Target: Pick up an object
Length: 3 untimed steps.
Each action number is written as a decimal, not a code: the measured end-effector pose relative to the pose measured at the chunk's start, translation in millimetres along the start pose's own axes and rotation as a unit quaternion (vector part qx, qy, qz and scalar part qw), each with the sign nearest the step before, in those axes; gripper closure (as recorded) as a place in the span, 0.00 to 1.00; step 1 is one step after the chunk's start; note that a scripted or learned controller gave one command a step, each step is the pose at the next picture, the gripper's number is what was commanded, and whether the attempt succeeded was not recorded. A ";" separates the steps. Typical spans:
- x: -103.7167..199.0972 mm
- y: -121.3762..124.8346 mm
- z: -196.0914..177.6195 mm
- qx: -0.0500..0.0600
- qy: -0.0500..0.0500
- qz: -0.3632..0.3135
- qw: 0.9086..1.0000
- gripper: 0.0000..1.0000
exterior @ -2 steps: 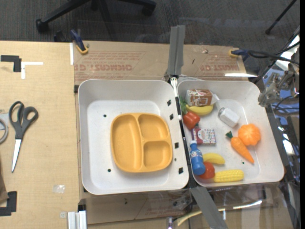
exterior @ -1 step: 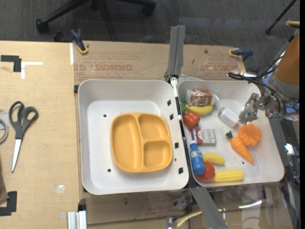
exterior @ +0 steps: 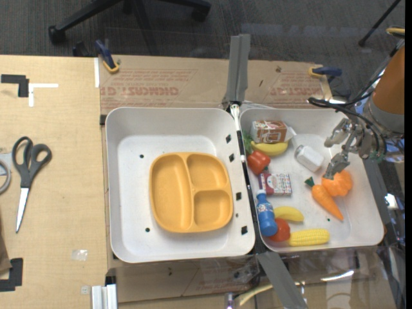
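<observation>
The right bin (exterior: pixel 367 230) holds several toy foods. Among them are a brown carton (exterior: pixel 269 132), a banana (exterior: pixel 270 149), a red pepper (exterior: pixel 257 163), a white cylinder (exterior: pixel 309 158), a small pink box (exterior: pixel 278 184), a blue bottle (exterior: pixel 264 212) and a corn cob (exterior: pixel 309 237). A carrot (exterior: pixel 326 201) and an orange fruit (exterior: pixel 341 184) lie at the bin's right. My gripper (exterior: pixel 335 153) hangs over that right side, open, nothing between its fingers. Its lower fingertip (exterior: pixel 335 169) sits just above the orange fruit.
The left bin (exterior: pixel 122 172) holds a yellow divided plate (exterior: pixel 191 192). Scissors (exterior: pixel 26 172) lie on the wooden bench at far left. Blue clamps (exterior: pixel 108 55) pin cardboard behind the bins. A metal bar (exterior: pixel 238 69) runs back from between the bins.
</observation>
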<state>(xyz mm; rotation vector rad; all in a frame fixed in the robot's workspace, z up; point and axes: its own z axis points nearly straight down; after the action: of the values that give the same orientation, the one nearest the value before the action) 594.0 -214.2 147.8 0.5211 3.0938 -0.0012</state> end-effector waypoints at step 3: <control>54.3 4.2 44.9 0.000 -0.001 -0.015 1.000 1.00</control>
<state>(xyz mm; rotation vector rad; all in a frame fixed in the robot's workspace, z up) 544.2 -192.5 102.7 0.4740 3.0984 -0.0016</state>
